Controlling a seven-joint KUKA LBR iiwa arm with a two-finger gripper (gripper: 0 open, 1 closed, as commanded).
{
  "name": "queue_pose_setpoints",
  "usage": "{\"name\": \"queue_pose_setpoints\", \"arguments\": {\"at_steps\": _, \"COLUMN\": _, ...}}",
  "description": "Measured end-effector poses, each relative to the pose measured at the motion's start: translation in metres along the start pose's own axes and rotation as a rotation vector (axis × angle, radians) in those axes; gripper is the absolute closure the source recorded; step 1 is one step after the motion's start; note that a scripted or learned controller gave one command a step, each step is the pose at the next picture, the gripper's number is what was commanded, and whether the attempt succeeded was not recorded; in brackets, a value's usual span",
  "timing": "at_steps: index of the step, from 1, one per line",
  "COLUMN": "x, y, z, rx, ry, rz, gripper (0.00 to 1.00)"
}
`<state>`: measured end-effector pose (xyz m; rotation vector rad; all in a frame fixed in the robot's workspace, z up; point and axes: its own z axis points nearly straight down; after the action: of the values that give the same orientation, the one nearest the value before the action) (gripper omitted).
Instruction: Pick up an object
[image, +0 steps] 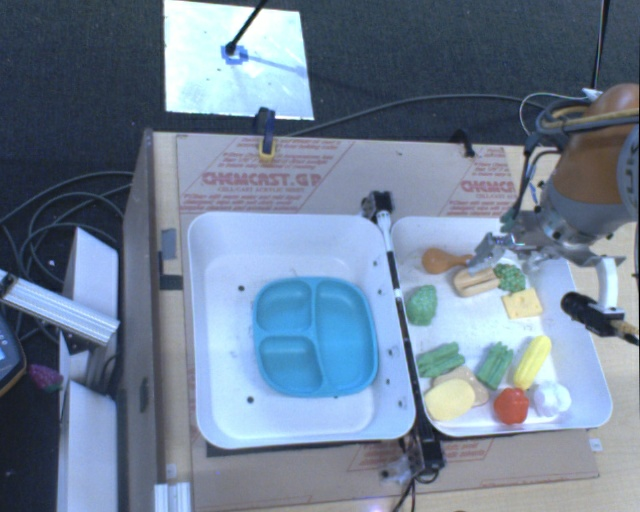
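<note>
The right white bin (590, 365) holds several toy foods. Near its far edge lie a brown drumstick-like piece (440, 261), a tan bread-like piece (474, 283), a small green broccoli (511, 277) and a yellow cheese square (523, 304). My gripper (510, 254) hangs at the end of the grey and orange arm, just over the broccoli and the bread piece at the bin's far side. Nothing visibly hangs from it.
Further toys fill the right bin: a green leafy lump (421, 304), green pods (439, 358), a green piece (494, 364), yellow corn (532, 361), a yellow lump (450, 399), a red tomato (511, 405), a white piece (551, 399). The left bin (220, 300) holds a blue divided plate (315, 335).
</note>
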<state>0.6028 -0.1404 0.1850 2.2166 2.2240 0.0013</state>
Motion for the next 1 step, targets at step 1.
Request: {"name": "queue_pose_setpoints", "arguments": {"at_steps": 1, "x": 0.0404, "y": 0.0439, "z": 0.0387, "rx": 0.000, "ry": 0.001, "rz": -0.001, "gripper": 0.00}}
